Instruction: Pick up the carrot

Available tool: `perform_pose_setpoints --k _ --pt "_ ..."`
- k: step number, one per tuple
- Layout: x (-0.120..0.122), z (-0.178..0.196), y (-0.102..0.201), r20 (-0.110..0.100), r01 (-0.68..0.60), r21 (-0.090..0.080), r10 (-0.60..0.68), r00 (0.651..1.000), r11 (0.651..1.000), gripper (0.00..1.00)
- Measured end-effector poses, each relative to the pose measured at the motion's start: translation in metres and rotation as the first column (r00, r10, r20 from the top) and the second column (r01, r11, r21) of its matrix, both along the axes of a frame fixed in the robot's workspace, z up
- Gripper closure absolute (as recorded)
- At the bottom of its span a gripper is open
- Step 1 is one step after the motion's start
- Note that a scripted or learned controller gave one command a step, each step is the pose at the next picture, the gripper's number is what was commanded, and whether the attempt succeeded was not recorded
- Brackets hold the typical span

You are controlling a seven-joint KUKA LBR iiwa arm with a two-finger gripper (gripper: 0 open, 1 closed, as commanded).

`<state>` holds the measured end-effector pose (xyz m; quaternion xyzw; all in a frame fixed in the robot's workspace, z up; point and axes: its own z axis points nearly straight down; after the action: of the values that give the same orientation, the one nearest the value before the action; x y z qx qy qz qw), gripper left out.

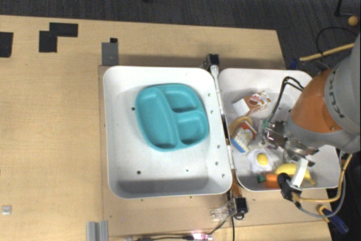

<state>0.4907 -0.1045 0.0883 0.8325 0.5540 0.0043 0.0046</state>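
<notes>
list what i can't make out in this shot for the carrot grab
- Gripper: camera view, the wrist above covers it, so whether it grips anything is hidden.
- Carrot: partly hidden by the arm; only an orange stub shows near the right bin front wall.
- Banana: partly hidden by a white tag on the arm.
- Small packets in the right bin: too small to read.

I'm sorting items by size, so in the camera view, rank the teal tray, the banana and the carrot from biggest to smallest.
1. Teal tray, by far largest.
2. Banana.
3. Carrot, though the arm partly hides both, so their order is unsure.
</notes>
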Motion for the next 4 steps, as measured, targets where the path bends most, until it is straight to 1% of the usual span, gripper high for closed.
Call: perform_pose_setpoints --k 1,2,3,4 --pt "0.001 0.0 0.009 0.002 -0.223 -0.005 0.223 0.975 0.975 0.0" --pt "0.0 -0.001 0.015 -0.004 -0.531 -0.005 0.531 0.847 0.847 0.0" --pt "0.0 -0.001 0.009 -0.007 -0.803 -0.006 0.803 0.596 0.596 0.0" --pt "0.005 0.012 0.01 0.0 -0.802 -0.016 0.802 0.597 0.597 1.0"
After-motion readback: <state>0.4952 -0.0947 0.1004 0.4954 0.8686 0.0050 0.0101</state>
